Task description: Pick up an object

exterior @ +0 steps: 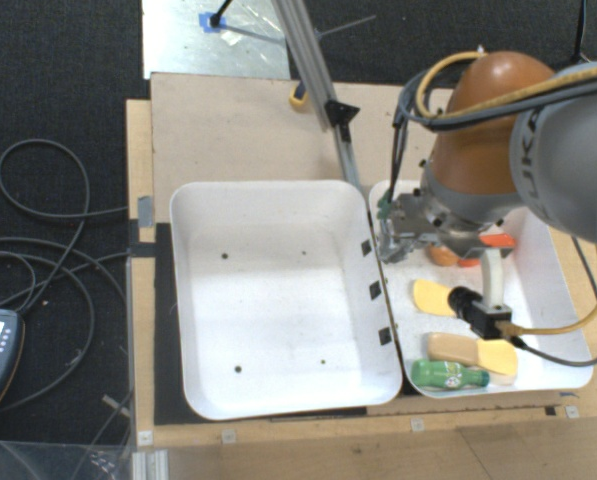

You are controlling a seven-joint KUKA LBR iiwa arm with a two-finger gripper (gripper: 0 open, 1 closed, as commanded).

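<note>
My gripper (395, 240) hangs low over the right bin (561, 286), close to that bin's left wall and near its far end. The wrist hides what lies straight under it. Just right of the gripper an orange object (443, 257) peeks out from under the wrist, with a red-orange piece (498, 240) beyond it. A flat yellow piece (430, 298) lies in front of the gripper. Near the front rim sit a tan block (452, 347), another yellow piece (500, 360) and a green bottle (448, 374) on its side. Nothing shows in the gripper.
The left bin (268, 298) stands beside the right one, and their walls meet just left of the gripper. A slanted metal pole (313, 58) crosses above the bench at the back. Cables and a tablet lie on the floor at left.
</note>
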